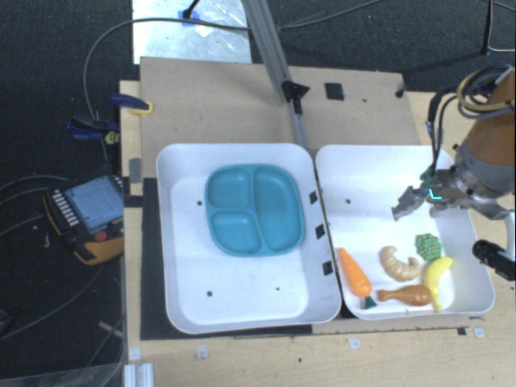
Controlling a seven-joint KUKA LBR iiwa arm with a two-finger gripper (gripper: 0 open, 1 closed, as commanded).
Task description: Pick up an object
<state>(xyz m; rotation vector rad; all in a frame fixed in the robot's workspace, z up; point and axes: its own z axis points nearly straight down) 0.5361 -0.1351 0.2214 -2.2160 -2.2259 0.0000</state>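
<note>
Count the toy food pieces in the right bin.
5, all near the right bin's front edge: carrot at left, croissant in the middle, chicken drumstick in front, broccoli behind the banana at right. The arm may hide more.

place: robotics lab | evidence: bench (242,95) on dark carpet, loose cables (105,47), clamps (121,103), teach pendant (89,216) on the floor, two white bins (185,297)

Illumination even and bright overhead; glare on the reflective silver sheet (189,18) at upper left; shadows soft; slight overall softness.
</note>
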